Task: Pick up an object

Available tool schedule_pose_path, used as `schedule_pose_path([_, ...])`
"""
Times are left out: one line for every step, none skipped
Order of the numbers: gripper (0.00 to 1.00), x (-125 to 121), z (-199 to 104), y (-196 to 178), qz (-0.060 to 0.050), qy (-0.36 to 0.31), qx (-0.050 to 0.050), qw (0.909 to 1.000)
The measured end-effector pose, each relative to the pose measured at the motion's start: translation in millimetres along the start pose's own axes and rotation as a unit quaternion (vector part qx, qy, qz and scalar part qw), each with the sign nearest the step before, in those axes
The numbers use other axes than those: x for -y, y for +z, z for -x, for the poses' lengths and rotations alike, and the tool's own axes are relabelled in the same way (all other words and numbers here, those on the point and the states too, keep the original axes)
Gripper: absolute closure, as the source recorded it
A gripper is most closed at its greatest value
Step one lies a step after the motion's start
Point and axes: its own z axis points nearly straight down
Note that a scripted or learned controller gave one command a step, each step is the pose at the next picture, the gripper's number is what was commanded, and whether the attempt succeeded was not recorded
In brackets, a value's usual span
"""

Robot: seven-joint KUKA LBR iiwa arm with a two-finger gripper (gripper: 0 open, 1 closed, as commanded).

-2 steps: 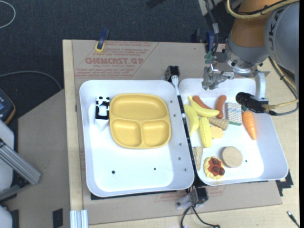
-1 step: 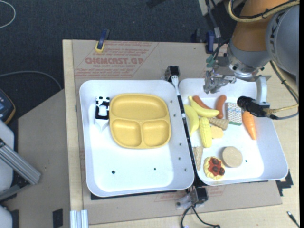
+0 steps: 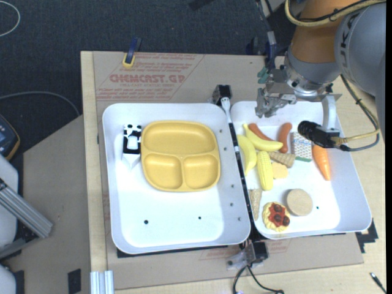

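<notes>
The arm (image 3: 334, 29) hangs over the far edge of the right bin (image 3: 352, 201), with the gripper (image 3: 269, 106) just above the bin's far left corner; whether it is released or clenched I cannot tell, and nothing can be seen in its grasp. Any of the toy foods in this bin would serve. Nearest the gripper lie a small red sausage (image 3: 258, 131) and a banana (image 3: 262, 143), the sausage touching the banana's far side. A second sausage (image 3: 285, 135) stands just right of them, a corn cob (image 3: 264, 169) lies lengthwise at the near side of the banana, and a carrot (image 3: 322, 162) lies well to the right beside a black part of the arm's gear. Toward the near edge sit a round biscuit (image 3: 299, 202) and a small tart (image 3: 276, 215) topped with red. These look like hollow plastic play pieces: probably light, stiff and rather slick, so a rounded one may squirt out of a pinch. The corn or banana seems the best choice, taken across its narrow middle, though the two lie close together and leave little room. The carrot lies more apart and tapers, so grip it near the thick end. The left bin (image 3: 122, 213) holds a yellow tray (image 3: 181, 154) and a small black-and-white piece (image 3: 131, 141).
</notes>
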Motion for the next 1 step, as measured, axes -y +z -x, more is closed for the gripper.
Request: schedule_pose_path([1.00, 7.4, 13.5, -6.8, -0.001, 0.002, 0.000, 1.0000])
